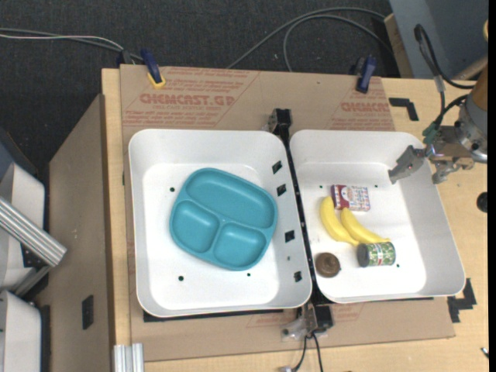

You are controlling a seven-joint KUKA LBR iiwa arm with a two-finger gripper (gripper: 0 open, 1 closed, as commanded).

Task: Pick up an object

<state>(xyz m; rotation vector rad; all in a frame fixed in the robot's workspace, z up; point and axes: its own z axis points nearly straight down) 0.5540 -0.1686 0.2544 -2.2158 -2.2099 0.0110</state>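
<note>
End effector (422, 163) open, empty at right bin's (442, 231) upper right edge; banana (345, 225) mid-bin beside small can (376, 253), probably light, soft, curved, best gripped across middle.

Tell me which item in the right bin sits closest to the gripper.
The small red-and-white box, at the far end of the cluster in the right bin, is closest to the gripper. The bananas, green can and brown disc lie farther toward the front.

Two yellow bananas (345, 223) lie side by side, touching, in the right bin (434, 231).
</note>
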